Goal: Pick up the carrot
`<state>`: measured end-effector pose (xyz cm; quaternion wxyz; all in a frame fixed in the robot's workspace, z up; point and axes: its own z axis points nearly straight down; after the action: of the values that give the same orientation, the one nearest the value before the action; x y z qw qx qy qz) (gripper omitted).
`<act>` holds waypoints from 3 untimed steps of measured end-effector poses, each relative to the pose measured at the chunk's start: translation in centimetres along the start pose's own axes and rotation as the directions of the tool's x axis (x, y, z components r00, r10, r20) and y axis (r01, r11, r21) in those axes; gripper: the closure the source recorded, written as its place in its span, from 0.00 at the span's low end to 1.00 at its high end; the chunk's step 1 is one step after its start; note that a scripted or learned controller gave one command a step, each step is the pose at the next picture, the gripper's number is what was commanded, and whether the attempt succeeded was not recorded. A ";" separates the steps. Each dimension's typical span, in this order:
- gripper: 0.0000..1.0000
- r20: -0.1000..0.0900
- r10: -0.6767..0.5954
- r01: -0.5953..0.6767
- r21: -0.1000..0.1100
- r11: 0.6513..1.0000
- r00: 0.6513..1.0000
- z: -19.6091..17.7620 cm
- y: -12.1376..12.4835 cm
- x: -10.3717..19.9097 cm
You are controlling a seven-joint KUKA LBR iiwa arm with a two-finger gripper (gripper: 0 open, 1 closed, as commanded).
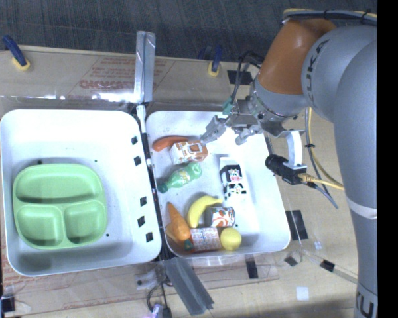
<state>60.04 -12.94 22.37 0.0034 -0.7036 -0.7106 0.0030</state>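
White and shallow, two bins (73,121) sat side by side, one green tray (58,205) in the left, while the gripper (227,130), jaws spread and holding nothing, hung at the right bin's far side, well apart from the single carrot (178,224) lying lengthwise near-to-far in its near-left corner.

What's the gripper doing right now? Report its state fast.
Gripper: open, holding nothing, over the far end of the right bin; the carrot lies untouched at the near end.
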 end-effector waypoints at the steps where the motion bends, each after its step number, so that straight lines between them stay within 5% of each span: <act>1: 0.00 0.000 -0.189 0.189 -0.001 0.982 0.982 7.7 -8.3 0.3; 2: 0.00 0.001 -0.513 0.513 -0.004 0.858 0.858 13.6 -9.8 1.9; 3: 0.00 0.019 -0.553 0.553 -0.016 0.833 0.833 13.1 -11.2 2.6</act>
<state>48.68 -10.41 9.35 -0.0080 -0.4683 -0.8835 -0.0010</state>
